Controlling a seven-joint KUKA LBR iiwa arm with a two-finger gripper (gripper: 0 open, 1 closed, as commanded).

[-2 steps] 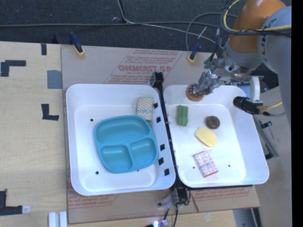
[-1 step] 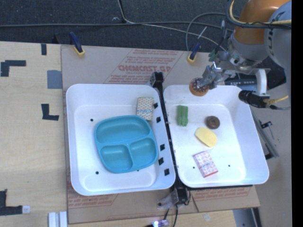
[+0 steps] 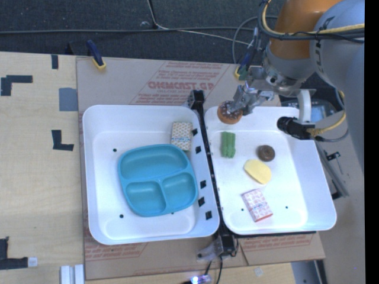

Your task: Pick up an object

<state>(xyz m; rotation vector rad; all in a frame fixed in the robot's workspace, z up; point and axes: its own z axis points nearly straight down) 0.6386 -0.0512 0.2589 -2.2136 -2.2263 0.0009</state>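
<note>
Above right bin (image 3: 308, 218), tool (image 3: 237, 106) grips brown disc (image 3: 228, 115), raised.

Open floor (right bin (image 3: 308, 176)) between items

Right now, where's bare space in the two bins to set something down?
Left bin: strip left of the blue tray, and its near-right corner. Right bin: far right, past the brown disc, and near-right of the packet. Crowded around the green piece and yellow piece.
</note>
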